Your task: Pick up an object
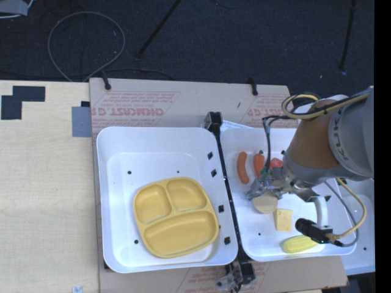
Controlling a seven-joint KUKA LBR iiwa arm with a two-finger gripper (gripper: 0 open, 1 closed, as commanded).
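My gripper (261, 187) reaches down into the right bin (360, 252) under the orange-banded wrist. It hangs just above a beige round piece (266, 206), with an orange sausage (243, 166) to its left. A small carrot (259, 162) and a red piece (277, 162) lie just behind it, partly covered by the wrist. A yellow cheese square (283, 220) and a yellow corn cob (299, 244) lie nearer the bin's front edge. I see nothing held in the gripper.
The left bin (116, 163) holds a yellow compartment plate (176, 216). A black divider (221, 182) runs between the bins. A black cable end (311, 231) dangles over the corn. Wooden bench top lies to the left.
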